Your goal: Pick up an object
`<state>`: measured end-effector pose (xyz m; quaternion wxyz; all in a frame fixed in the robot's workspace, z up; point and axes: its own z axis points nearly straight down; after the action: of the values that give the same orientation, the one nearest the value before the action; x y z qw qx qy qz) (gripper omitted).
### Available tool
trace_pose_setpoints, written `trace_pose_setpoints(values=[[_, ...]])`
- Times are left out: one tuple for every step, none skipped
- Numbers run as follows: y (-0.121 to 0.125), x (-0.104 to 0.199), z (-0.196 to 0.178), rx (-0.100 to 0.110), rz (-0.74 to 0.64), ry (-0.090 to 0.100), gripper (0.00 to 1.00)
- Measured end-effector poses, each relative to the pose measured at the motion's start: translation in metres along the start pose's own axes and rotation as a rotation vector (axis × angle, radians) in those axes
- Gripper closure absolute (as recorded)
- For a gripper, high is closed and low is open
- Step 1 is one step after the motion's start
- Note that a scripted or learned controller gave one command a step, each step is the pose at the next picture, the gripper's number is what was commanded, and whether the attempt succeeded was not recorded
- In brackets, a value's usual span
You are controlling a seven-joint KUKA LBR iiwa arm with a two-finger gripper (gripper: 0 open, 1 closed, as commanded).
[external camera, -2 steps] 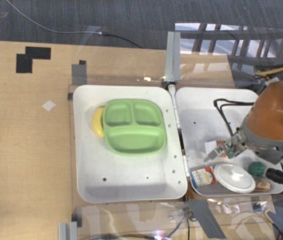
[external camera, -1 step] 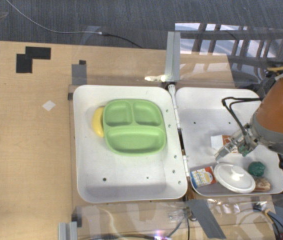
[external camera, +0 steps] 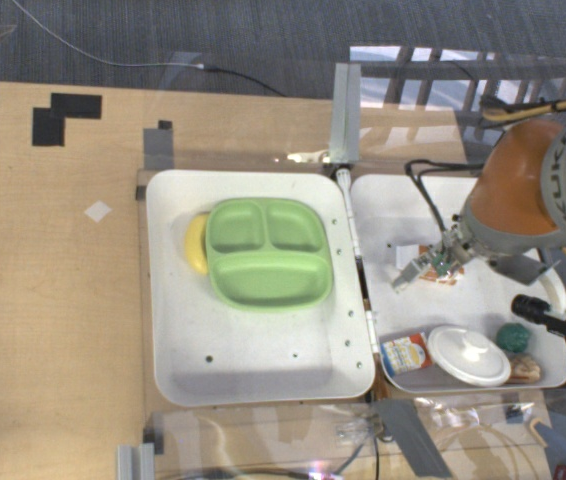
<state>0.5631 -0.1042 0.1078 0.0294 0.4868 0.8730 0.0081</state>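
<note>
Arm reaching into the right-hand bin, grasp not yet proven.

The gripper point(external camera: 433, 264) hung low over the middle of the right bin point(external camera: 383, 208), its tip against a small reddish packet point(external camera: 441, 274); the step in hand looked like the descent or the closing for a pick. The fingers were too small and cluttered to read, so I could not tell whether they stood wide or narrow, nor whether the packet sat between them or just beside them. Other candidates lay along the near wall: a white bowl point(external camera: 471, 355), a small printed carton point(external camera: 405, 352) touching its left side, and a dark green ball point(external camera: 512, 338) to its right. In the left bin point(external camera: 173, 348) a green divided tray point(external camera: 267, 252) lay over a yellow item point(external camera: 195, 245), possibly a banana. The next move probably called for a firm close, then a straight lift.
</note>
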Motion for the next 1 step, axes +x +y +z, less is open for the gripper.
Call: trace_pose_setpoints(values=[[0.0310, -0.0829, 0.0059, 0.006, -0.193, 0.009, 0.00]])
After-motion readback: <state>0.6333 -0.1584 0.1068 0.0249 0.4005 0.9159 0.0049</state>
